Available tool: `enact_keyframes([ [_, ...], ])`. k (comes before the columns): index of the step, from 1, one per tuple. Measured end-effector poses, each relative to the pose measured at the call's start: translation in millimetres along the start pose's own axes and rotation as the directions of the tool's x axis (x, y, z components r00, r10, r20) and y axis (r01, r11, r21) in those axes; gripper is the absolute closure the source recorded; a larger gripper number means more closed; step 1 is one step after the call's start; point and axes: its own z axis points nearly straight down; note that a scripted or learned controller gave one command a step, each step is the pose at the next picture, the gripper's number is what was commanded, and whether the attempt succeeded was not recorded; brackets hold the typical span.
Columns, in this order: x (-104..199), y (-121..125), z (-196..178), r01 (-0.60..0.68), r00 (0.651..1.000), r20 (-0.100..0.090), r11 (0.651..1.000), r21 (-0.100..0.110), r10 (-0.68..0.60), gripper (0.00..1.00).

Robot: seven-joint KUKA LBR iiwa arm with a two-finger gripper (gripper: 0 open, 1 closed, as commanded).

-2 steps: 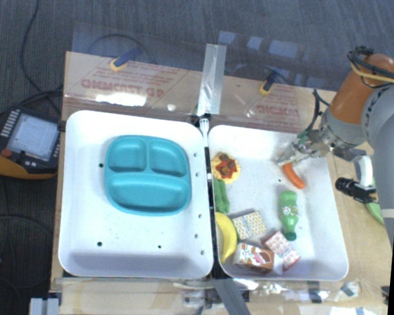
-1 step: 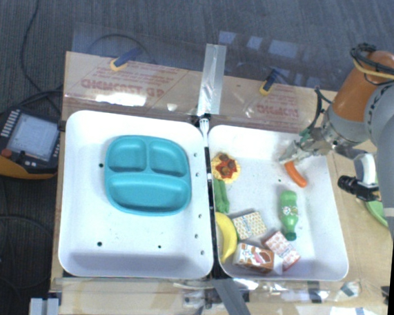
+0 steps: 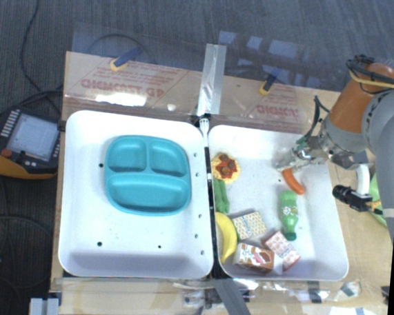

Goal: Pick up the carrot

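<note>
The carrot was seen lying in the right bin, just above a green bottle; the gripper was poised just above the carrot; its state could not be told.

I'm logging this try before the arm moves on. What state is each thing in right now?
carrot: lying in the right bin, just below the gripper.
gripper: low over the right bin's upper part.
green bottle: lying on its side.
banana: lying against the right bin's left wall.
blue divided plate: flat in the left bin, nothing on it.
pizza slice: lying flat.
</note>
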Motion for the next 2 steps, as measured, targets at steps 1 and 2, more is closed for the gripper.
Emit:
enact_keyframes([
  [1, 1.1, 0.8, -9.5, 0.002, 1.0, 0.001, 1.0, 0.0, -0.002, 1.0],
  [2, 2.0, 1.3, -18.6, 0.004, 1.0, 0.001, 1.0, 0.0, -0.004, 1.0],
])
